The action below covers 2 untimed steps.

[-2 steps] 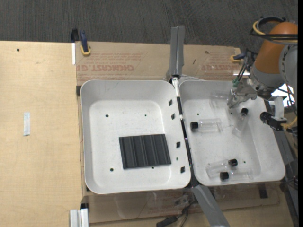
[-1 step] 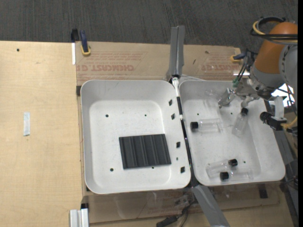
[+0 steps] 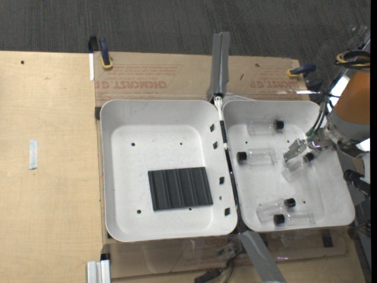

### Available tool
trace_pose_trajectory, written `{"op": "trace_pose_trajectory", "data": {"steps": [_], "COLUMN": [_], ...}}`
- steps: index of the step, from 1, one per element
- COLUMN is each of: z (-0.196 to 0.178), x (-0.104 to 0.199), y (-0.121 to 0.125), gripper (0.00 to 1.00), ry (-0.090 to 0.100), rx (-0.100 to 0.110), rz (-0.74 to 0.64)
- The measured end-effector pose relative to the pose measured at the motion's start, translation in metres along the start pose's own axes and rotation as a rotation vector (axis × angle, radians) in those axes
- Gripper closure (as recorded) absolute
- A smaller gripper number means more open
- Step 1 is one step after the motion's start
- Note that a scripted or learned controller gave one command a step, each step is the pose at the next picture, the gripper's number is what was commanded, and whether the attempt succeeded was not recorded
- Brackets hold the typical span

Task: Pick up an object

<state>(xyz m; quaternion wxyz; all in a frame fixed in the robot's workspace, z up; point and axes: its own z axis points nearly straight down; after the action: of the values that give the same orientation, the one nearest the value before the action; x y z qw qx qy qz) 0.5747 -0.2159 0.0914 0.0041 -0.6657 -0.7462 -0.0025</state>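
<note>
My gripper (image 3: 298,154) reaches in from the right and hangs low over the right bin (image 3: 330,217), in its upper right part. Its fingers stand open, with one grey finger (image 3: 293,151) slanting down to the left. A clear vial (image 3: 293,163) lies just under and beside the fingertips, and I cannot tell whether they touch it. Several more clear vials with black caps lie in this bin: one at the back (image 3: 263,128), one at the left (image 3: 257,156), and two near the front (image 3: 273,206) (image 3: 294,218). A dark ribbed slab (image 3: 179,188) lies flat in the left bin (image 3: 118,158).
A grey divider post (image 3: 220,63) rises behind the seam between the bins. Brown cardboard (image 3: 153,82) lies behind them, held by blue and yellow clamps (image 3: 103,55) (image 3: 300,71). The wooden bench top (image 3: 47,158) stretches to the left. Cables hang around the arm's orange band (image 3: 356,99).
</note>
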Motion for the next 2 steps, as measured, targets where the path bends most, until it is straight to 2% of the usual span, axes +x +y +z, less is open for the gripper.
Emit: {"op": "trace_pose_trajectory", "data": {"steps": [1, 2], "z": [0.0001, -0.0087], "x": [0.033, 0.0317], "y": [-0.0099, -0.0104], "gripper": [0.0, 1.0], "ry": [-0.009, -0.009], "rx": [-0.001, -0.001], "rz": [-0.003, 0.002]}}
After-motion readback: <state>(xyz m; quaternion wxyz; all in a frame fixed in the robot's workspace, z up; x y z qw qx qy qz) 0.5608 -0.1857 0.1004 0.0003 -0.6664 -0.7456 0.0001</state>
